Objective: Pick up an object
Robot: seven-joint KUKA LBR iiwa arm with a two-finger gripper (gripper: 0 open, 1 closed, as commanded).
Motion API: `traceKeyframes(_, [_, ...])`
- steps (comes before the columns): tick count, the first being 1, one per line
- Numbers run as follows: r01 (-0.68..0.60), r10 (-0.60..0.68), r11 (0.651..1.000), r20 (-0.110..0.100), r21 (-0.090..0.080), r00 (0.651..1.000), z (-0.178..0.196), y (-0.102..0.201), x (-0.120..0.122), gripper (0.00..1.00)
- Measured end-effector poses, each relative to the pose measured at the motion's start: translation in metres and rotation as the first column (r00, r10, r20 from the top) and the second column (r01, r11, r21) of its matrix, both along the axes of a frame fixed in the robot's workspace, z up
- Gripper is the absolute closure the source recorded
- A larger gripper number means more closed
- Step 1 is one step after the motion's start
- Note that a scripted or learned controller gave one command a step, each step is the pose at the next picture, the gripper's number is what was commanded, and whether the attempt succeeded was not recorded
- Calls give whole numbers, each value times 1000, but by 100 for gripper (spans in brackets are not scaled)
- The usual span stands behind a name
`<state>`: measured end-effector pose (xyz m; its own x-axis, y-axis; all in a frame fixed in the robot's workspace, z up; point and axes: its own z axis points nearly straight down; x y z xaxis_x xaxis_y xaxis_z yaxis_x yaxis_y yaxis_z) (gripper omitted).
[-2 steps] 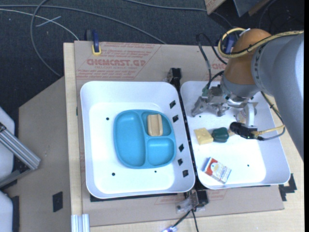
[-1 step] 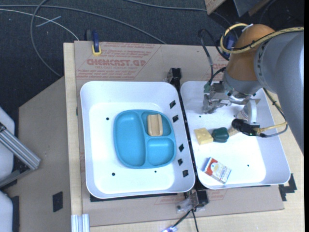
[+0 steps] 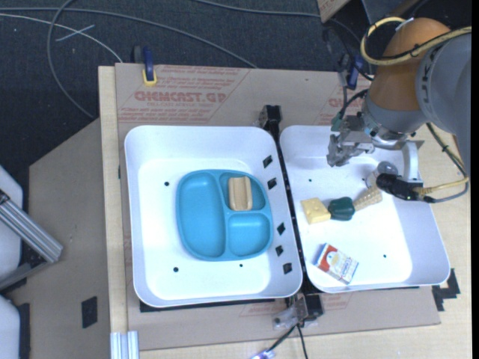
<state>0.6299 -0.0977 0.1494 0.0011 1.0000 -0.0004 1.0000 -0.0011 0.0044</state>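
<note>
Bench: 2 shallow white plastic bins with rounded corners, side by side on a cardboard-covered top.

Left bin (image 3: 146, 200): 1 blue divided tray (image 3: 217, 223), smooth, rounded, 3 compartments. The upper right compartment holds 1 tan oblong block (image 3: 239, 193), lying flat.

Right bin (image 3: 419, 253): 1 pale yellow wedge-like block (image 3: 315, 211) touching 1 dark green rounded piece (image 3: 342, 209) near the bin's middle; 1 tan ridged strip (image 3: 368, 197) just beside the green piece, on its right; 1 small red-and-white printed carton (image 3: 335, 263) lying flat near the front edge, apart from the others.

Gripper (image 3: 338, 158): metal, pointing down over the rear of the right bin, well apart from every object. Whether it is released or clenched cannot be told; nothing is visibly grasped.
</note>
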Motion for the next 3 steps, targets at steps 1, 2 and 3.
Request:
traceKeyframes(1, [-2, 2, 1000, 2, 0, 1000, 63, 2, 6, 100])
traceKeyframes(2, [-2, 2, 1000, 2, 0, 1000, 109, 4, 12, 100])
traceKeyframes(3, [-7, 7, 1000, -7, 3, 1000, 101, 65, 0, 100])
